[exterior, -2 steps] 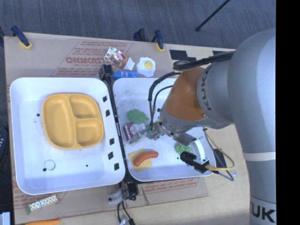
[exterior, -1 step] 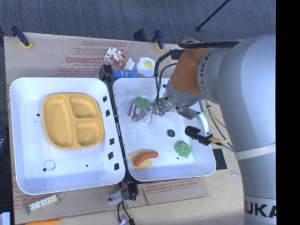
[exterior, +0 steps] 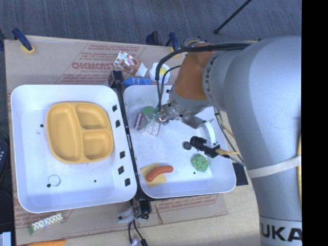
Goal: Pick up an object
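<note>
Over on the left, we are seeing a yellow divided plate (exterior: 79, 131) lying in the left bin (exterior: 20, 152). Moving right, our tool (exterior: 163, 115) is hanging over small wrappers (exterior: 147, 123) in the right bin (exterior: 220, 181), near a hotdog (exterior: 158, 172) and green ball (exterior: 200, 162).
</note>
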Controlling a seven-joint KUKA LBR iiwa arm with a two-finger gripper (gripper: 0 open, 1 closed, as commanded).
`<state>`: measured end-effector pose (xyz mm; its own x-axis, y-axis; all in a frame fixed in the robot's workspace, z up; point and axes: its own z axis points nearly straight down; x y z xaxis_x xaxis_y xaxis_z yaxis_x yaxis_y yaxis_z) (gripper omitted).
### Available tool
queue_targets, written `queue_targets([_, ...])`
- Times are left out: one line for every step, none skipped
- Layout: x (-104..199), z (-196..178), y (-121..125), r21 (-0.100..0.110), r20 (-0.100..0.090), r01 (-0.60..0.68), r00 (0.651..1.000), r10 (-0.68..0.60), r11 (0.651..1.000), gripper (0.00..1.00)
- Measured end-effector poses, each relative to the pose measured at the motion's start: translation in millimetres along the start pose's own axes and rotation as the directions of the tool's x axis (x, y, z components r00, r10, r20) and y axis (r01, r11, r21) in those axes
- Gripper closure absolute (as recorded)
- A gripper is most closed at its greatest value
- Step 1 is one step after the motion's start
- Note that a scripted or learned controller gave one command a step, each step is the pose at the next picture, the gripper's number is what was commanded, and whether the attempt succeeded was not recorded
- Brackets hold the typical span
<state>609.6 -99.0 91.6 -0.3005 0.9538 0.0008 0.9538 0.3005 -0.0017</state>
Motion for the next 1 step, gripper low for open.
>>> queue_targets([-0.2,0.0,-0.1,0.0,0.0,0.0,1.0,0.0,1.0,0.0])
